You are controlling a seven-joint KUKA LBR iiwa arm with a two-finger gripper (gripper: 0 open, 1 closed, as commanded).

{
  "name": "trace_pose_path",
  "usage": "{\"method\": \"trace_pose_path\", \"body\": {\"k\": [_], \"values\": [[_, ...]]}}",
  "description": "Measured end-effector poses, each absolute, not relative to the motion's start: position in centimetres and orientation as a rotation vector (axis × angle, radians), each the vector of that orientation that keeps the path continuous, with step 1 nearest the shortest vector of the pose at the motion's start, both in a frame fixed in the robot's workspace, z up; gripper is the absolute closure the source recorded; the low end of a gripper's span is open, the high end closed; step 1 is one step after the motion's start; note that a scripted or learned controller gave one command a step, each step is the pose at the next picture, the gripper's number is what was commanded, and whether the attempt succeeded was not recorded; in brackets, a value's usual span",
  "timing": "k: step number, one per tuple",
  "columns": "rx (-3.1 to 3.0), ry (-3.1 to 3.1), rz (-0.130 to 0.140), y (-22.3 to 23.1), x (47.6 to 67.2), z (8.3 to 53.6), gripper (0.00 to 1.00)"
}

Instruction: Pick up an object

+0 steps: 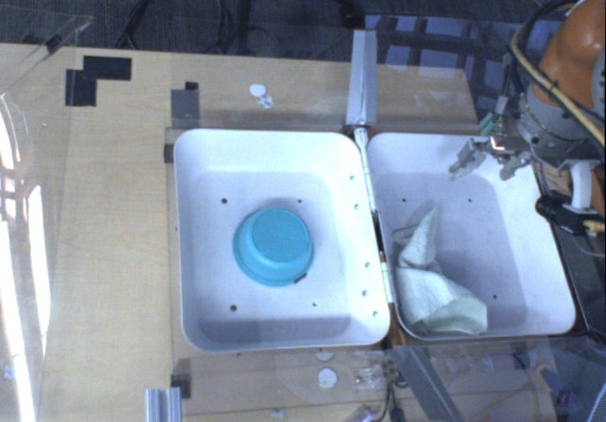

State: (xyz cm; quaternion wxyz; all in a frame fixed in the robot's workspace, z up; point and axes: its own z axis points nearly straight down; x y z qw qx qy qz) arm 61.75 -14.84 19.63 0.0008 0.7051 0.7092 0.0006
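A blue bowl [275,245] lies upside down in the middle of the left bin [204,221]. A crumpled white cloth [431,288] rests in the near left part of the right bin [530,250]. My gripper [488,160] hangs over the far edge of the right bin, well above and beyond the cloth. Its fingers are spread apart with nothing between them.
A metal divider bar [359,79] runs back from where the two bins meet. The wooden bench [95,250] surrounds the bins, with black tape marks [95,78] at the far left. Cables and the orange-banded arm [578,61] crowd the right side.
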Motion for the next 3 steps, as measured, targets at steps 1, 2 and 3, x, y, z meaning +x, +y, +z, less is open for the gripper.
{"method": "trace_pose_path", "body": {"k": [1,2,3], "values": [[2.205,2.230,0.007,-14.7,61.9,20.7,1.00],[2.045,2.376,0.006,-11.0,64.9,36.8,1.00],[1.941,2.462,0.005,-7.9,66.9,43.5,1.00]]}}
